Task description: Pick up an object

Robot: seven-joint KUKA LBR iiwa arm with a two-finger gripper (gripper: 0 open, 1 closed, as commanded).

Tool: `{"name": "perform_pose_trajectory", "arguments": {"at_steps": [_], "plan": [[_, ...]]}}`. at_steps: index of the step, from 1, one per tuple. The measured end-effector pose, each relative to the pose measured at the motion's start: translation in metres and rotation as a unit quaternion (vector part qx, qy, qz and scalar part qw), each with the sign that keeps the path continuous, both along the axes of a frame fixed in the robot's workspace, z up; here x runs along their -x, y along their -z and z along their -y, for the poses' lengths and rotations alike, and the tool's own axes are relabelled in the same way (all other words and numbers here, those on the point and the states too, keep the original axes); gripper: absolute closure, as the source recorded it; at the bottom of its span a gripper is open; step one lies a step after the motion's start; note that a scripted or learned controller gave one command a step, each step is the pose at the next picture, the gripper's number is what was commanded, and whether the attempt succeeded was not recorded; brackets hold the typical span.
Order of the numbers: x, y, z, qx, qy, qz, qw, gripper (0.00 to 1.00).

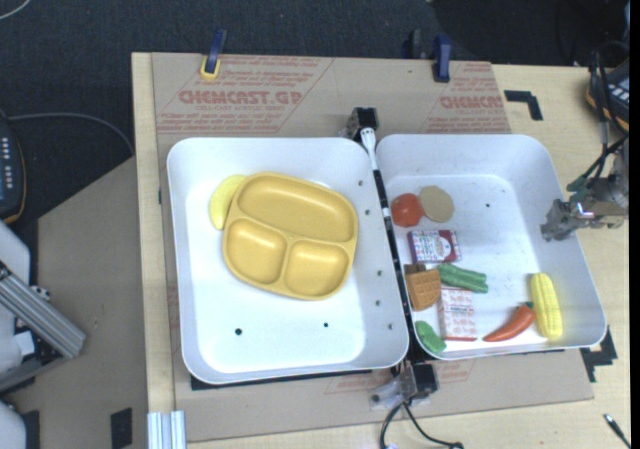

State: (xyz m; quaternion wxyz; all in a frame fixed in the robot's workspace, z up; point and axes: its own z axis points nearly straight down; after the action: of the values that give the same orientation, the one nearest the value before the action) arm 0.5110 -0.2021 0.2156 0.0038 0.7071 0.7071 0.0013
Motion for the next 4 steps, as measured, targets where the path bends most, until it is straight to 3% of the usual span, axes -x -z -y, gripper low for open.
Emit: {"name": "perform_pose_trajectory", "arguments": {"at_steps": [1,4], "plan": [[-0.001,-0.010,0.000,-0.0008,0.000,-0.002,1.0000,1.00],[0.010,-0.021,-0.175,-0.0036,-0.004,-0.005,1.0000,1.00]]}}
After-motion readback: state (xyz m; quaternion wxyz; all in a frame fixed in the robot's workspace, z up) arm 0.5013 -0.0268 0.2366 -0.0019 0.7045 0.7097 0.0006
